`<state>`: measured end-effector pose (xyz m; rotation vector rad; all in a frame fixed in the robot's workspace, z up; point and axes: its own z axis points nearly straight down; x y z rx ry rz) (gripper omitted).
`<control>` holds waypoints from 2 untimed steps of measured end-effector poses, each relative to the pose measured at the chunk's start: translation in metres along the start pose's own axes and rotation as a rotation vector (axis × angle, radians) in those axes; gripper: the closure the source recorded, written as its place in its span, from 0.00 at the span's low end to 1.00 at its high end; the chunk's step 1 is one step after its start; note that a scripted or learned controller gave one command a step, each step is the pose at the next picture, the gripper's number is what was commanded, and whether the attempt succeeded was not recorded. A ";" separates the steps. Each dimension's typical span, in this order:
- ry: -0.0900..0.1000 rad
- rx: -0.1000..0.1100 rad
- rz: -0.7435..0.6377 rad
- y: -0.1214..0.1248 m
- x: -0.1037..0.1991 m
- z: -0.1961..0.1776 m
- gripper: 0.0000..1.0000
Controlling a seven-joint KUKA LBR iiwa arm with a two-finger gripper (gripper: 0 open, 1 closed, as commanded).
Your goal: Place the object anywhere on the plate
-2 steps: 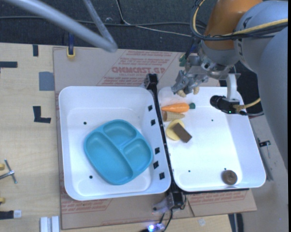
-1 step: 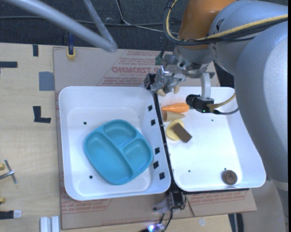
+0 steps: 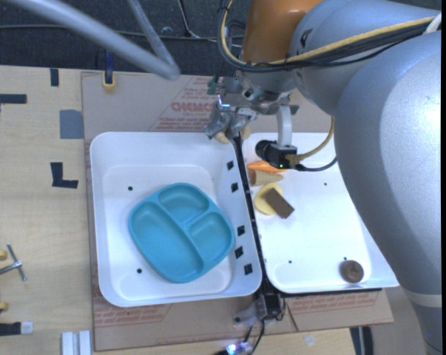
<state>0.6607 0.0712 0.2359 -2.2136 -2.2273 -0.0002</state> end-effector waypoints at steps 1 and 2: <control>-0.001 0.001 0.001 -0.001 0.041 0.003 1.00; -0.002 0.001 0.003 0.000 0.039 0.002 0.00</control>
